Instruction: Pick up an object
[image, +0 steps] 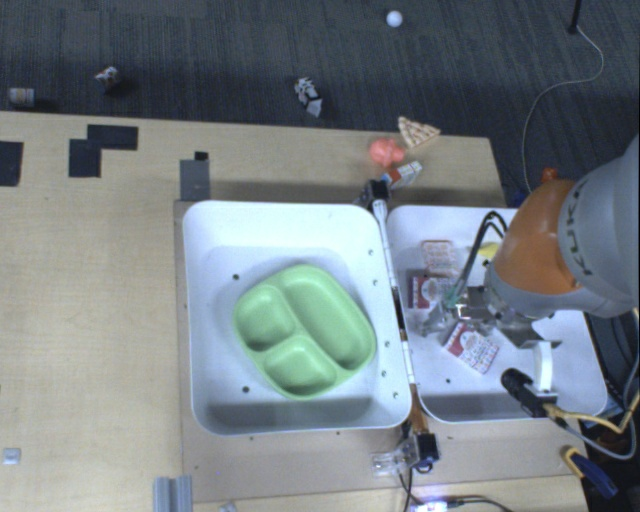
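A green divided plate (304, 330) lay in the left bin (200, 300). In the right bin (580, 370) the pincer (452, 312) hung low over small red-and-white packets (470, 348) (whether open or closed, I cannot tell). Farther back on the tabletop (90, 300) sat a pink ball (386, 152).

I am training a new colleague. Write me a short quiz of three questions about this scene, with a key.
1. True or false: the green divided plate lies in the left bin.
2. Which bin is the claw over? A) left B) right
3. Fill in: the small packets lie in the ____ bin.

Key: 1 true; 2 B, the right bin; 3 right.
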